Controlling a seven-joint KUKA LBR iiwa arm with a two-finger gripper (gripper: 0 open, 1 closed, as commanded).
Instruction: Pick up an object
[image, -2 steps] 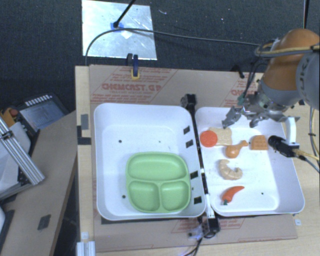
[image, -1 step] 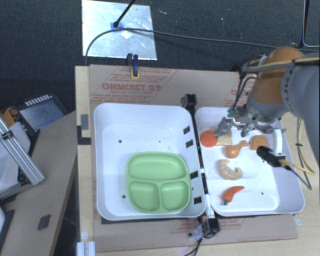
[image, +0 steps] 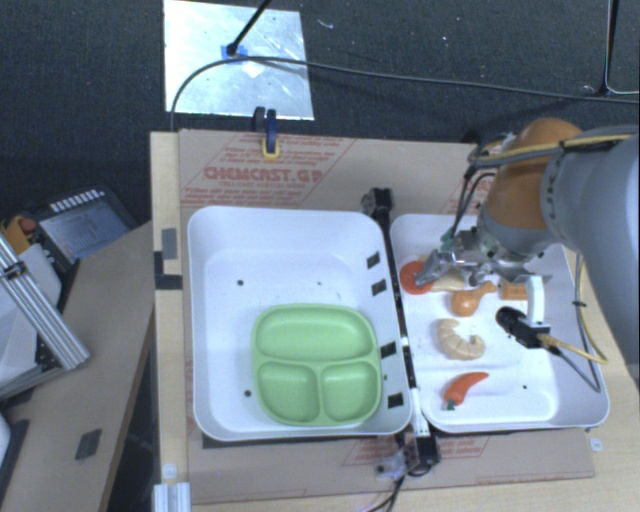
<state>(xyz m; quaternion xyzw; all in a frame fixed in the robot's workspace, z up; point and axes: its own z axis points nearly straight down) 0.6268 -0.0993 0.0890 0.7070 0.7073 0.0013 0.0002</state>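
Both bins plain white: left bin (image: 212, 290), right bin (image: 575, 400). Light green divided plate (image: 317, 362) at 5 o'clock in the left bin, one even shade, no pattern.

Right bin:
- 10 o'clock: red round piece (image: 412, 277)
- just 10 o'clock of centre: orange piece (image: 467, 299)
- 8 o'clock: pale tan curved piece (image: 460, 342)
- 7 o'clock: red-orange chilli (image: 466, 386), darker at the stem tip

Arm (image: 595, 190) grey, orange band (image: 528, 190). Gripper (image: 443, 266) silvery metal.

Cardboard sheet (image: 330, 170) under the bins is tan with red lettering. Shiny silver sheet (image: 240, 60) at 12 o'clock. Backdrop (image: 80, 90) is dark speckled fabric.
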